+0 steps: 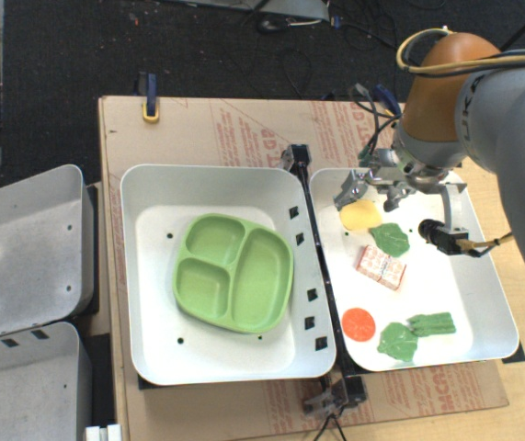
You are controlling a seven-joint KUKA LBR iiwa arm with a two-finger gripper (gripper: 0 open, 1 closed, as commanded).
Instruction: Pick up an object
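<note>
Camera view, notes from the front edge of the desk (119, 246) back.

Right bin (483, 310), nearest corner: one green block (431, 323), one crumpled green piece (396, 341) just beside it, one orange disc (359, 323) to their left. None of these touched.

Middle of the same bin: one white-and-red packet (379, 266), lying flat. Behind it one green leaf-shaped piece (390, 238) and one pale yellow lump (360, 215), the two near each other.

My jaws (373, 194) hang over the far end of this bin, above the yellow lump and the leaf piece. The two prongs look spread apart, one toward the lump, one toward the leaf piece, though the slant makes the gap hard to read. Nothing sits between them.

Left bin (142, 274): one green divided tray (234, 272), three compartments, resting flat.

Count: six loose things in the right bin, one tray in the left, two bins.

Progress, my judgement: nothing lifted yet. Approach looks made; closing on a thing and raising it are both left. The yellow lump seems the likely pick.
</note>
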